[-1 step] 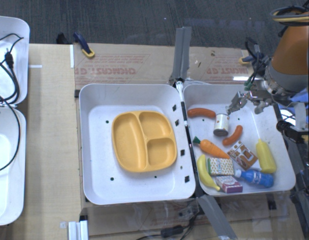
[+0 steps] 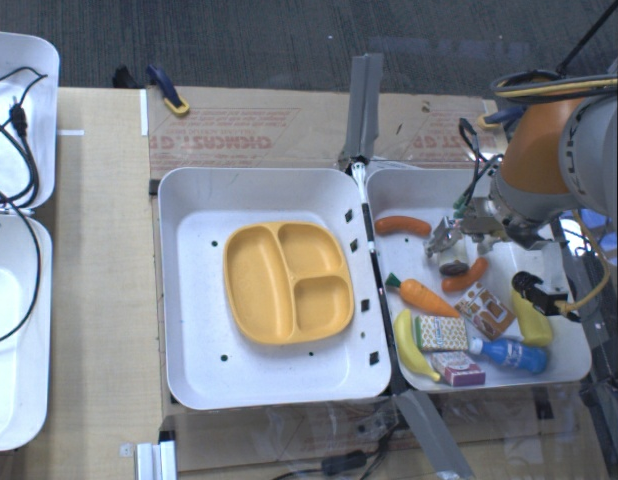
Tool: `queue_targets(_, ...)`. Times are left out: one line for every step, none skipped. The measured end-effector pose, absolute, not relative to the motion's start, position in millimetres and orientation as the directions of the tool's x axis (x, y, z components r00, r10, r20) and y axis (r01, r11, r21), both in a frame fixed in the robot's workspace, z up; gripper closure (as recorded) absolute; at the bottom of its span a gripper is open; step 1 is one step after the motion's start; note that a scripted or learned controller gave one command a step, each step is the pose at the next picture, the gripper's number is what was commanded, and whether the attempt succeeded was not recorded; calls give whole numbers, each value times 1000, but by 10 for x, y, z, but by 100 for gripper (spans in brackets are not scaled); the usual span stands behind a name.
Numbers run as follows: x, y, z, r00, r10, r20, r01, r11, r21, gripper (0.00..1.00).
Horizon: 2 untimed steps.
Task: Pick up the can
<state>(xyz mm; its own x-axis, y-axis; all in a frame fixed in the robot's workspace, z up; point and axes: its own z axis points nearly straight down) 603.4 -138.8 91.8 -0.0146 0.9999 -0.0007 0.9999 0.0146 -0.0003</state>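
In the right bin (image 2: pixel 579 368), the gripper (image 2: pixel 444 240) hangs low over the clutter; how far it is open cannot be told, nor whether it has hold of anything.

The grey arm (image 2: pixel 574 158) with its orange band reaches in from the right; just below the gripper lies a small dark rounded thing, seemingly the can (image 2: pixel 454 267), though it is too small to be sure; it sits beside a short sausage (image 2: pixel 466 275), with a longer sausage (image 2: pixel 402 225) up near the bin's far left; nearer the front lie a carrot (image 2: pixel 429 296), a banana (image 2: pixel 412 346), a small green-and-white box (image 2: pixel 444 333), a pink box (image 2: pixel 459 371), a blue bottle (image 2: pixel 511 354) and a brown packet (image 2: pixel 486 311); the left bin (image 2: pixel 189 368) holds a yellow divided plate (image 2: pixel 289 281), flat on its floor.
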Motion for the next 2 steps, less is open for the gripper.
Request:
queue_targets(6035, -1395, 1006, -12, 1000, -1, 1000, 12, 0, 100)
queue_targets(5910, -299, 2093, 55, 998, -1, 998, -55, -2, 100)
